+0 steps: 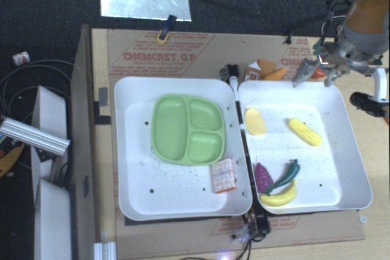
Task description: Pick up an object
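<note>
Fingers (318, 73) spread open, nothing between them, hovering over far rim of right bin (350, 131). Nothing picked yet. I see candidates in that bin: corn (304, 131), banana (280, 196), grapes (263, 176). Descent, grasp, lift all remain.

Single fixed camera, high above bench (183, 45), slanted down over both bins (131, 131).

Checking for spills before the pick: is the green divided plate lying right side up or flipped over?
Right side up. The green divided plate lies flat in the left bin, its three compartments facing the camera.
</note>
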`<action>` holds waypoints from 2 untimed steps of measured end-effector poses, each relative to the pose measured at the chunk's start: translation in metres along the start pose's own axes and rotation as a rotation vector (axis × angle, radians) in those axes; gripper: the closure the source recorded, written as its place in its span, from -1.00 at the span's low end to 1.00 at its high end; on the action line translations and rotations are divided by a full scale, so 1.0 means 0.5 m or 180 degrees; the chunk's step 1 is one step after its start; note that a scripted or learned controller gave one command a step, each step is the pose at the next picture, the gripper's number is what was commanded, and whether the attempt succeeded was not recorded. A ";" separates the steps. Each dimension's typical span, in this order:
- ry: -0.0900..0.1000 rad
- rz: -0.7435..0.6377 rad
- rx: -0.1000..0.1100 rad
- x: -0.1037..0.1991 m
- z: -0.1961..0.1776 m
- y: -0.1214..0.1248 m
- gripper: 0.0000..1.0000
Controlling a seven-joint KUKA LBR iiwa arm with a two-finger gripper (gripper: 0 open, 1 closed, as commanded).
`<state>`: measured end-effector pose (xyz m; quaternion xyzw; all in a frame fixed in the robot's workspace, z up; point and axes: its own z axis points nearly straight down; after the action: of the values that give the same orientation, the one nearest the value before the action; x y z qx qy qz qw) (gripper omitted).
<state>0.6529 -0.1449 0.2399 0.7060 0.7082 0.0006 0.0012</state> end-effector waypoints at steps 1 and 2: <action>-0.0002 0.0017 0.0016 -0.071 0.077 -0.070 -1.00; 0.0003 0.0010 0.0017 -0.108 0.228 -0.088 -1.00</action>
<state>0.6095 -0.1990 0.1256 0.7072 0.7070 -0.0010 -0.0010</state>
